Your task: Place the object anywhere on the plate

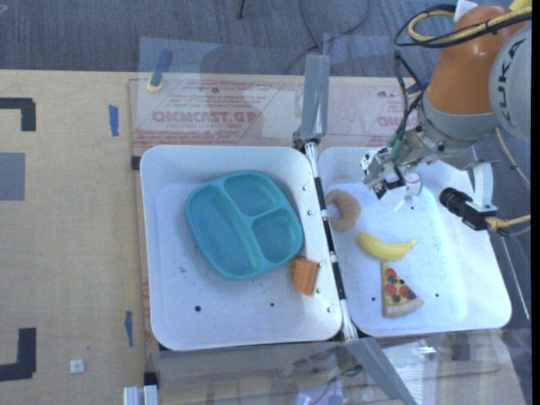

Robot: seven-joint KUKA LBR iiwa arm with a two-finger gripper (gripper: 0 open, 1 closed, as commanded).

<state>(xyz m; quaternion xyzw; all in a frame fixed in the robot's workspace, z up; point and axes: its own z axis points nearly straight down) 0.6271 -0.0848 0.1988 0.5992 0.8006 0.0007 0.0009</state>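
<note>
A teal divided plate (pixel 245 224) lies in the left bin (pixel 169 310). An orange block (pixel 305 275) rests on the bin floor just off the plate's lower right rim. The right bin (pixel 472 310) holds a brown donut (pixel 342 210), a yellow banana (pixel 384 245) and a pizza slice (pixel 398 291). My gripper (pixel 393 188) hangs over the upper left part of the right bin, up and to the right of the donut. It looks open, with nothing between its fingers.
A raised divider (pixel 325 243) separates the two bins. A black cable end (pixel 464 207) and yellow hoses (pixel 439 19) trail from the arm over the right bin's right side. A cardboard sheet (pixel 219 112) lies behind the bins.
</note>
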